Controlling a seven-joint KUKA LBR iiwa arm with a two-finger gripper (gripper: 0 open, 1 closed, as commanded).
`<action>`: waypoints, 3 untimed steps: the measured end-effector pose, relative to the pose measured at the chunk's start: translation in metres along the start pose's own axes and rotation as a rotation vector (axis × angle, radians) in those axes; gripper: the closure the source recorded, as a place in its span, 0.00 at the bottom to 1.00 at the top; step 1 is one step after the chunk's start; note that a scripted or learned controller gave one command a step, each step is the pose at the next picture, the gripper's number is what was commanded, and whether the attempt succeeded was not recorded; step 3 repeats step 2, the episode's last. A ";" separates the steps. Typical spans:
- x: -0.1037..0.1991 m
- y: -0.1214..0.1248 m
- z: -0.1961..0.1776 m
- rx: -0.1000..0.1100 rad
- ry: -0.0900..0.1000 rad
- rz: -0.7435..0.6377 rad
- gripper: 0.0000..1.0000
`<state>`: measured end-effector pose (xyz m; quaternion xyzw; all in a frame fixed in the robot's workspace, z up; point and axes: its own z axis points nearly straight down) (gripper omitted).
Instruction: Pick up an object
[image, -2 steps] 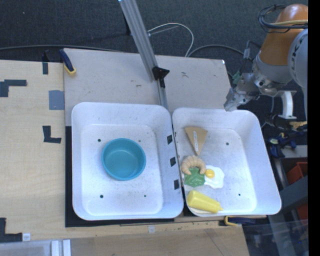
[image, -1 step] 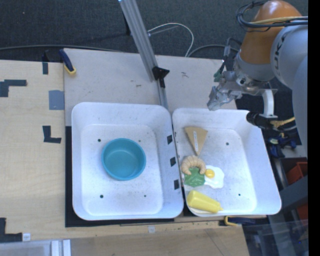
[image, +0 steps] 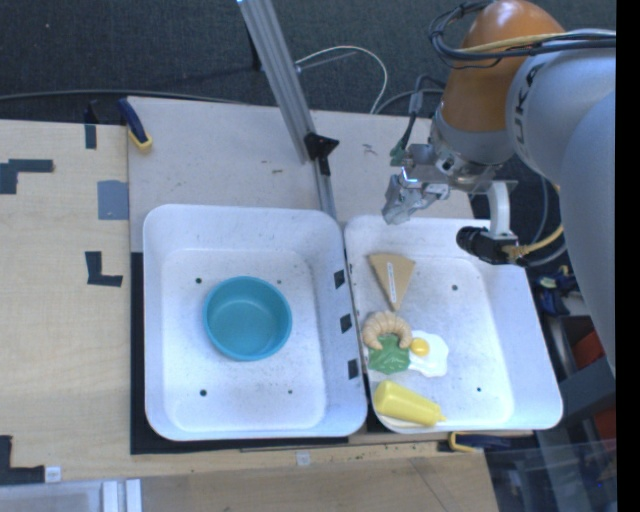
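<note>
My gripper hangs over the back left rim of the right bin, above and slightly behind a tan wedge. Nothing shows between its fingers. Along the right bin's left side lie, from back to front, the tan wedge, a croissant, a green piece, a fried egg and a yellow piece. A blue bowl sits upright in the middle of the left bin.
A slanted grey metal pole rises behind the bins, near the divider between them. A blue and yellow clamp sits at the bench's back left. The right half of the right bin holds nothing.
</note>
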<state>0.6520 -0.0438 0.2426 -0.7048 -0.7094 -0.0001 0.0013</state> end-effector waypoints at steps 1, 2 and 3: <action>0.061 -0.001 -0.002 0.000 0.000 -0.001 1.00; 0.118 0.013 0.001 -0.001 -0.001 -0.001 1.00; 0.118 0.013 0.001 -0.001 -0.001 -0.001 1.00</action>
